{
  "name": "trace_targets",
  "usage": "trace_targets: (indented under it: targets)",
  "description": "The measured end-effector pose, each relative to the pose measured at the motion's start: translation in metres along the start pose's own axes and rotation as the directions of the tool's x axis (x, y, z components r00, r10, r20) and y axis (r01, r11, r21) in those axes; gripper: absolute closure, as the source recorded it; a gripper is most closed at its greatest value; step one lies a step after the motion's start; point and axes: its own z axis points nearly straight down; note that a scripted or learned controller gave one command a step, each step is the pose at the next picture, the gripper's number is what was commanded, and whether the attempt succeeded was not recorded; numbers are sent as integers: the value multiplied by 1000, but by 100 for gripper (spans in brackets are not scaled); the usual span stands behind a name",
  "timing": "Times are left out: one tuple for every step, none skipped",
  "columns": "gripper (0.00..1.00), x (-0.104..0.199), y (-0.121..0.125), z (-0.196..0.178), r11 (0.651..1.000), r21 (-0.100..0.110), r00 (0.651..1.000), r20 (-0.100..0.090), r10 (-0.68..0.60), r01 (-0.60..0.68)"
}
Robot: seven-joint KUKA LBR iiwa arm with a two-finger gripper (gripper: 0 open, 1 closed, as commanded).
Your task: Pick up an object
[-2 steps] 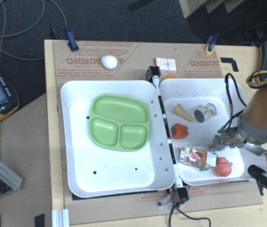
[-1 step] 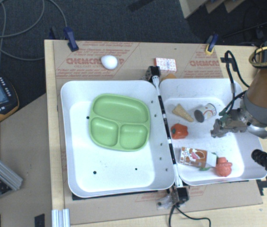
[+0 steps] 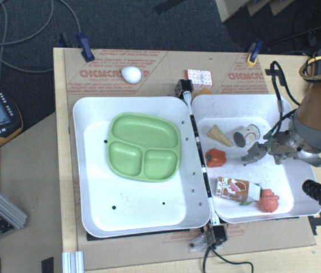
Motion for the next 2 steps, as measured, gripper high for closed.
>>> trace_targets:
  targets:
    - [0,12,-24,90,1000,1,1000,0,1,-1]
    - [0,-85,73,89,1000,0,1000,-7,-4,4]
